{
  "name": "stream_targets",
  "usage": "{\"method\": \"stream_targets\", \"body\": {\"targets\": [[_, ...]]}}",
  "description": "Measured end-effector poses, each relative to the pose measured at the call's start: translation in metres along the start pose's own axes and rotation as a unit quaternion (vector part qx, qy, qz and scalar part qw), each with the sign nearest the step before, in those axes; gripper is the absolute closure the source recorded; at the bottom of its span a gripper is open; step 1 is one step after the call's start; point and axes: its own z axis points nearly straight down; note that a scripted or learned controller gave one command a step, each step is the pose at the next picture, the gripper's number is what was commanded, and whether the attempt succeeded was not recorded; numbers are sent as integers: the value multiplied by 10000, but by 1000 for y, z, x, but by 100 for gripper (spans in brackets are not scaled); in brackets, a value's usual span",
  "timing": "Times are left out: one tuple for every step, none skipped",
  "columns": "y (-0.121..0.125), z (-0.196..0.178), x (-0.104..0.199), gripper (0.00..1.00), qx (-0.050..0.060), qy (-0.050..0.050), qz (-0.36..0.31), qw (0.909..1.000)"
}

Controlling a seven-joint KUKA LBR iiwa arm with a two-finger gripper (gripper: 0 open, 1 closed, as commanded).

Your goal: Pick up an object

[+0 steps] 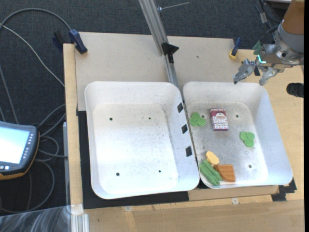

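red carton well below-left of gripper, in right bin | long axis upright, roughly top-to-bottom | fingers spread apart, nothing between

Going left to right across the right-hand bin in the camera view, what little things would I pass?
Green leafy piece → small red box → second green leafy piece. The yellow, green and orange pieces bunched at the near edge overlap, so I left them out.
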Motion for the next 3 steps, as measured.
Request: {"method": "stream_targets", "body": {"targets": [[0, -2, 0, 0, -14, -9, -6, 10000], [-8, 56, 5, 0, 6, -2, 0, 10000], [-6, 119, 2, 0, 12, -1, 3, 10000]]}}
